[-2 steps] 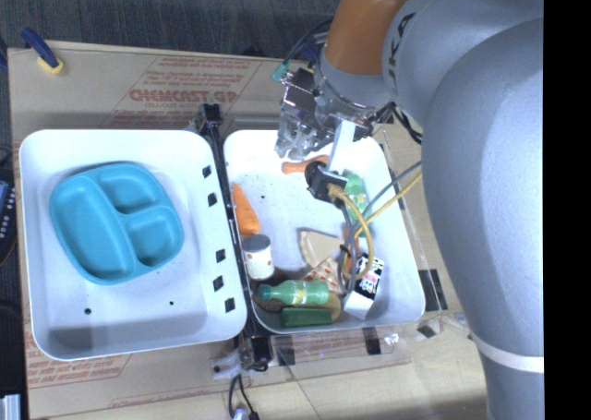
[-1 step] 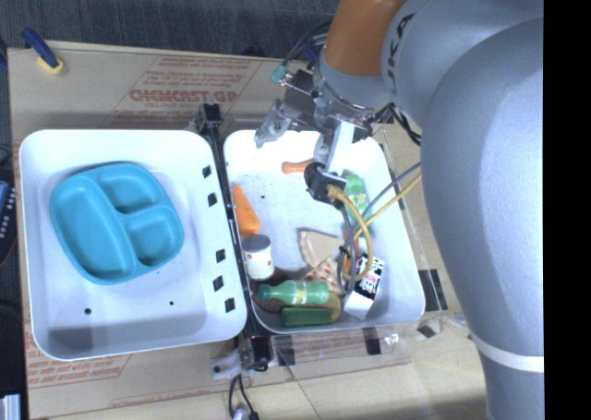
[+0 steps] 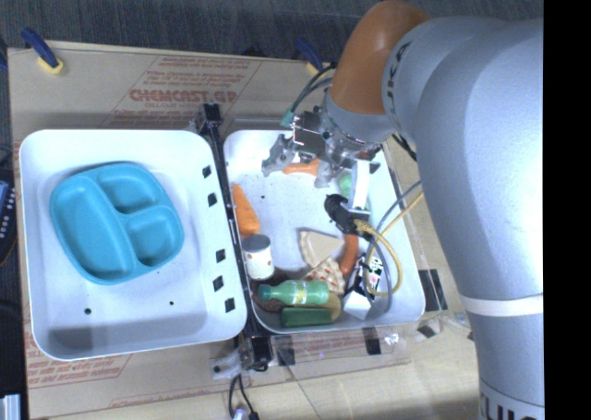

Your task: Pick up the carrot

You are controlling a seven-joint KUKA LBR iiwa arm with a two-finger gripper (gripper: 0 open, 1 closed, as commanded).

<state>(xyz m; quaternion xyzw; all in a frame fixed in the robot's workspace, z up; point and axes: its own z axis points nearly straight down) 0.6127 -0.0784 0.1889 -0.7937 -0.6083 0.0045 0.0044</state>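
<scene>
The gripper clamps a small orange piece above the smooth tapered carrot in the right bin.

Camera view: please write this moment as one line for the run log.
task: pick up carrot | gripper: over right bin, far end | orange item at fingers, grasp unconfirmed | carrot: by left wall | blue tray: left bin

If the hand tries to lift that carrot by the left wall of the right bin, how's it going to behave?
The carrot looks like a smooth, tapered toy piece, so it is probably stiff and light. Its rounded shape suggests that it may roll or slip if pinched off-centre. It lies close along the right bin's left wall, so a finger may struggle to get behind it.
</scene>
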